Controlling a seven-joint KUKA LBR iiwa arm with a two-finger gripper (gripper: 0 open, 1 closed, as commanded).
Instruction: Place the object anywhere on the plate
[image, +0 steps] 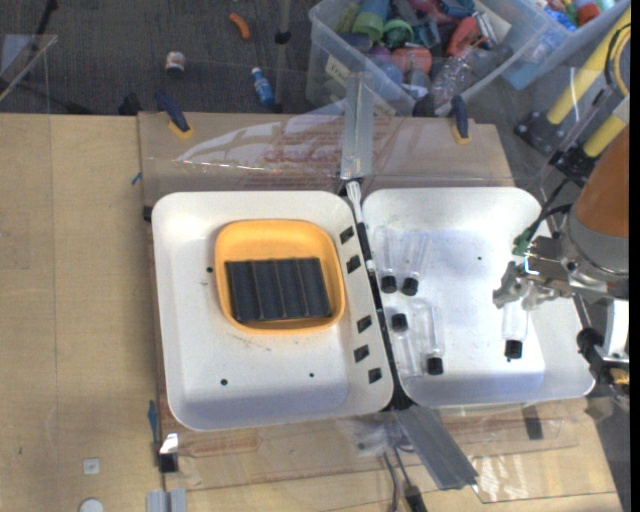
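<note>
Gripper (512, 292) hangs over the right bin's (470, 375) right side, metal fingers pointing toward the bin's middle; whether they are apart or together cannot be told. Below it, a clear vial (514, 335) with a black cap lies alone near the right edge, not between the fingers.

Nearest the front edge of that bin, beside the divider, lies a second vial (428, 345), cap toward the front; a third (396, 330) lies against the divider just beyond it. Further back, two more (412, 262) and (386, 260) lie side by side near the divider. The bin's floor between these vials and the gripper is bare white, as is its back part.

Left bin (250, 395) holds the plate (279, 274), orange, square with rounded corners, set toward the back and right of the bin's centre. A dark ribbed block (278, 289) covers most of the plate, leaving an orange margin, widest at the back. White floor surrounds the plate on all sides, broadest at the front.
</note>
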